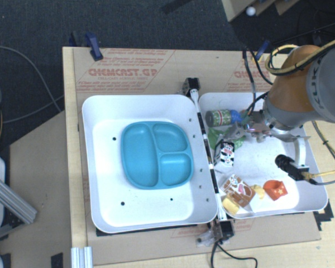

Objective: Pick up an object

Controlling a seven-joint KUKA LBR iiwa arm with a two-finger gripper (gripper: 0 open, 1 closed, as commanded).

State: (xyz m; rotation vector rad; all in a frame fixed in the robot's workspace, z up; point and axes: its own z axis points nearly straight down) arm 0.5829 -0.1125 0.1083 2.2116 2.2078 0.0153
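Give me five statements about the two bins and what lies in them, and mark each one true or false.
1. A blue divided plate lies in the left bin. True.
2. The green can lies on its side in the right bin. True.
3. The red object sits on the blue plate. False: it lies in the right bin, near its front edge.
4. The arm reaches over the left bin. False: it is over the right bin.
5. The black-and-white carton lies in the right bin, near the divide between the bins. True.
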